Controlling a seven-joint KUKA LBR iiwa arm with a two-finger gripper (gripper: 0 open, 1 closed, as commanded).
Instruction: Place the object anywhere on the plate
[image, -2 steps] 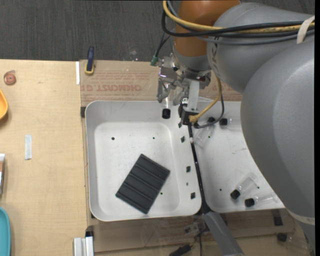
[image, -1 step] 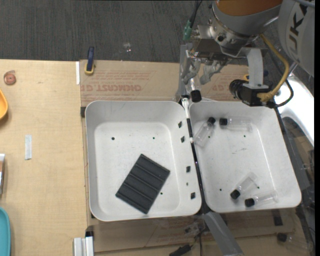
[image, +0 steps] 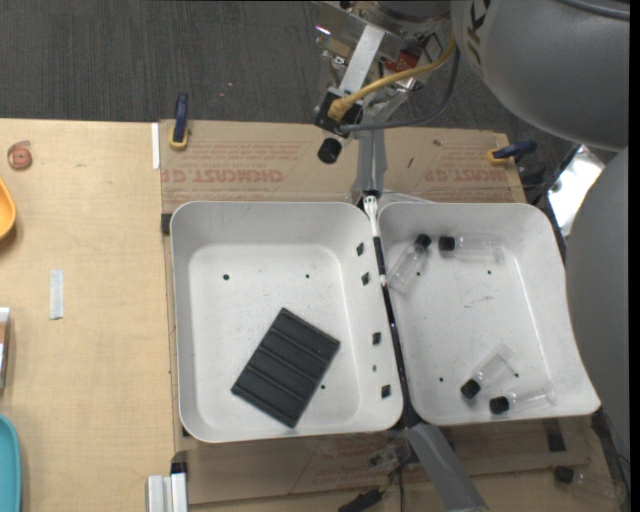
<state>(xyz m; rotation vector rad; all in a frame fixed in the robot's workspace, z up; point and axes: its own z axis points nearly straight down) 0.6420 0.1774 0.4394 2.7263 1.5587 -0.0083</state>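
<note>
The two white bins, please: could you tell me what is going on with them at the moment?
A robot arm hangs above the far edge of the bins. The black ribbed plate lies at a slant in the left bin. The right bin holds four small clear bottles with black caps, two near its far left corner and two near its front edge. None of them is on the plate yet.

light: bright, even overhead | shadows: faint, soft | glare: white patch just right of right bin (image: 460, 310) | focus: sharp
</note>
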